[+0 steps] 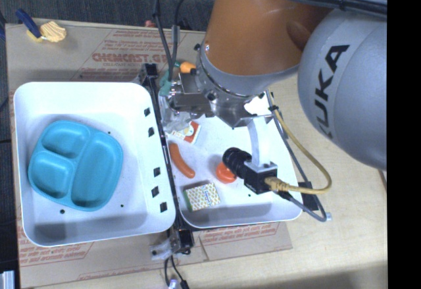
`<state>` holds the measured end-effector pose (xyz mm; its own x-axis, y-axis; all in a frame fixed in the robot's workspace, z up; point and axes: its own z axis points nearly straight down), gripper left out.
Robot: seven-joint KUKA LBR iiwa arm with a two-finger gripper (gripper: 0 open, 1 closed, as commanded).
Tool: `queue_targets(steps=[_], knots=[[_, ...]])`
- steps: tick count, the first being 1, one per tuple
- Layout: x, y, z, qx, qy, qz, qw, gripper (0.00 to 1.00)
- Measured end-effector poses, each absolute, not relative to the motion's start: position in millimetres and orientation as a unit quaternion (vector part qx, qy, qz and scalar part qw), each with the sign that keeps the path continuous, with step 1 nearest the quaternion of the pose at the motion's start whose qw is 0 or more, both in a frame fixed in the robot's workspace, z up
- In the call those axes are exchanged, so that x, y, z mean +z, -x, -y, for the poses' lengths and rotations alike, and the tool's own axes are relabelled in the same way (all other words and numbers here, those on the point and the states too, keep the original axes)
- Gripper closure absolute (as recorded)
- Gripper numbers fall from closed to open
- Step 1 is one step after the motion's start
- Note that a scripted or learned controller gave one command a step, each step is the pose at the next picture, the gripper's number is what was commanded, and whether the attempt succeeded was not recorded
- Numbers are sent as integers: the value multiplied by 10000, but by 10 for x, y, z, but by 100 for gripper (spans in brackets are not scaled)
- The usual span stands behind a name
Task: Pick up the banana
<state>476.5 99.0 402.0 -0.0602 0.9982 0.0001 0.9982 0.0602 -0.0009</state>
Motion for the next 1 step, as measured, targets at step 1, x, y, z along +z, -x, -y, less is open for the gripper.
queue_targets(steps=[1], knots=[[4183,-4768,-497,-4,6300,7766,-6,100]])
